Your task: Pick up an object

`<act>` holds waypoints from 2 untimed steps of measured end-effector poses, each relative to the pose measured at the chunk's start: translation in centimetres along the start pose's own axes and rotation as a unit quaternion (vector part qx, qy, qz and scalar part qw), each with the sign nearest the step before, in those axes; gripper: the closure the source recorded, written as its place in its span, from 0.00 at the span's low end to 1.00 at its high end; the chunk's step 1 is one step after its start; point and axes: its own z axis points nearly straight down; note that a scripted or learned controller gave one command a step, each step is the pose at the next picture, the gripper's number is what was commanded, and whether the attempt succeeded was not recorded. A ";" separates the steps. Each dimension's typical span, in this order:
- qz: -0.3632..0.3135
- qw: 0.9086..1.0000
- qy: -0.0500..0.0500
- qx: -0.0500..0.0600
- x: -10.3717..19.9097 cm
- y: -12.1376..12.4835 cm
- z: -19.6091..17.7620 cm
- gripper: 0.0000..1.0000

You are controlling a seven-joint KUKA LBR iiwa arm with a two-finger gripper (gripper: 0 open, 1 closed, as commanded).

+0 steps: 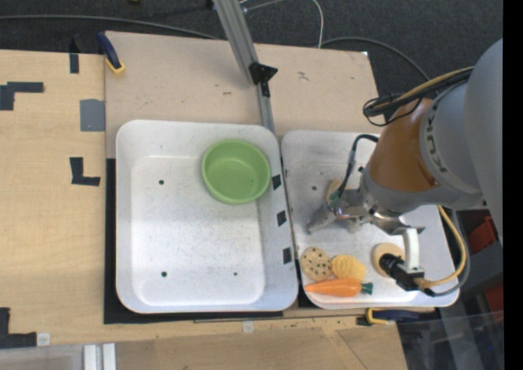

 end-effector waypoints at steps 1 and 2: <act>-0.001 1.000 0.001 0.001 0.1 0.0 -1.1 1.00; 0.000 1.000 0.000 -0.001 0.1 0.2 -5.3 1.00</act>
